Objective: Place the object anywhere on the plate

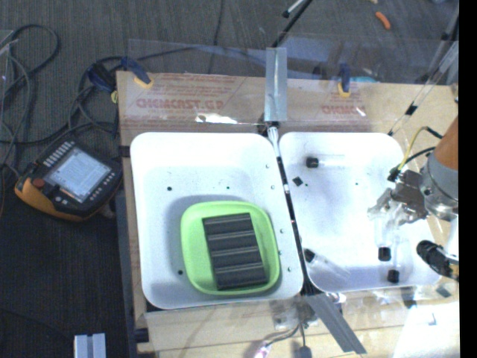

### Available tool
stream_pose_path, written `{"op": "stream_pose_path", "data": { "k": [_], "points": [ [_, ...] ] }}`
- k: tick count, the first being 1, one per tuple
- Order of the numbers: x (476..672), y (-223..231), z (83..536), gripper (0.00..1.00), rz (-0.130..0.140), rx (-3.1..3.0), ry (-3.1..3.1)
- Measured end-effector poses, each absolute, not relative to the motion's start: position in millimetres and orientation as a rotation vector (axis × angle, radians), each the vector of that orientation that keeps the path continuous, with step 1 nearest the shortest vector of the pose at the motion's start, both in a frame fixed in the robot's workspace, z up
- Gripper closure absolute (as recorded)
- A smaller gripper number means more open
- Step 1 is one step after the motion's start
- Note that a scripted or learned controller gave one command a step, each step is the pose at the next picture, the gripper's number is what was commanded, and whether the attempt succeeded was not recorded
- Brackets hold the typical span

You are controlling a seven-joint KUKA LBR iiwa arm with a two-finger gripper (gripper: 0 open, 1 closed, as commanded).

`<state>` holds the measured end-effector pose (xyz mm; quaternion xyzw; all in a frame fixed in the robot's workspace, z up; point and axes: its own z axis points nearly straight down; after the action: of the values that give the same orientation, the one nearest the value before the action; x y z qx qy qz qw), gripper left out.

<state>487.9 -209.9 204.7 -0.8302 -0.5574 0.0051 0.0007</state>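
Dark carpet runs around your bench (pixel 186 99), with cables and a handheld controller (pixel 68 179) lying on the floor far to the pincer's left in this view.

Start at the pincer (pixel 396 216): it hangs over the right bin (pixel 350 144), close to that bin's right wall, and it looks clear and glassy against the white floor, so you cannot tell whether it is spread or pressed together. Nothing can be made out between its tips. Just below it sit two small dark pieces (pixel 384 253), and another small dark piece (pixel 312 162) lies up and to its left, with a speck or two nearer the divider.

Further left, across the divider, the left bin (pixel 149 170) carries the green plate (pixel 192 222), and the dark ribbed block (pixel 235 250) lies flat on the plate's middle, well apart from the pincer. By that reading the task's thing is already where it belongs.

Your risk is a wasted or harmful move: the program may close on bare floor or a scrap in the right bin, or sweep left and knock the block off the plate, since the arm's path crosses the divider.
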Motion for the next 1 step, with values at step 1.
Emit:
{"op": "stream_pose_path", "data": {
  "k": [1],
  "points": [
    [487.9, -210.1, 204.8, 0.0, 0.016, -2.608, -1.75]
  ]
}}
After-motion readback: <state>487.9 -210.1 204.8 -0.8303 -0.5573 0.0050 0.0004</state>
